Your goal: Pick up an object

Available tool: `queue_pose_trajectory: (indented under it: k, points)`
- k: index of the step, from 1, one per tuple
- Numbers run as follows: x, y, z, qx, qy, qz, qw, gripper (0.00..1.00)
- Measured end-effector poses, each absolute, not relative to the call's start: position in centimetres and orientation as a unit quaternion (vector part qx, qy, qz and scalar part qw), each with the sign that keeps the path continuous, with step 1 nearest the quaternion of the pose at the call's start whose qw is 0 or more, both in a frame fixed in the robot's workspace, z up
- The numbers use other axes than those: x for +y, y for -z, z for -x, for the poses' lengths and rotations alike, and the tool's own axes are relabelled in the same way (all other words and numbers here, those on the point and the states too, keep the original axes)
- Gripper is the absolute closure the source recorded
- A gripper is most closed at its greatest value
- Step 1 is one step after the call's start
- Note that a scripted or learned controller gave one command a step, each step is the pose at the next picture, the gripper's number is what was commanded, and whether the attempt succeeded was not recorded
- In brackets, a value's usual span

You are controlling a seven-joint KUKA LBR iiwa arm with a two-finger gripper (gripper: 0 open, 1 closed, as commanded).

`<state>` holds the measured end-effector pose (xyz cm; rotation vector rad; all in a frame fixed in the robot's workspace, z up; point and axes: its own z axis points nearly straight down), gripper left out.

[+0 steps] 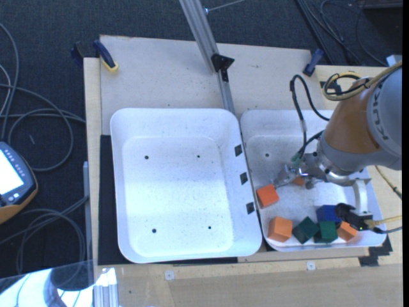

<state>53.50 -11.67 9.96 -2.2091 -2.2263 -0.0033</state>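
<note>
Orange cube point(268, 196) matte, blocky, lying in right bin point(255, 130) below jaws point(295, 173); jaw state unclear.

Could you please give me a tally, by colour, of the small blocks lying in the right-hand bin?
Orange blocks: 3, one apart near the bin's middle, one at the front wall, one at the front right.
Green blocks: 2.
Blue blocks: 1.
Total: 6 small blocks.
</note>
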Motion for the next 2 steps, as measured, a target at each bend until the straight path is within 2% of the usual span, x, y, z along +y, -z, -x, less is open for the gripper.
queue_pose_trajectory:
  k: [1,2]
  points:
    - [-17.1,-10.1,-61.1,-0.707,0.0011,0.707,-0.004,0.0]
    - [-21.6,-10.0,-53.7,-0.705,-0.002,0.709,0.001,0.0]
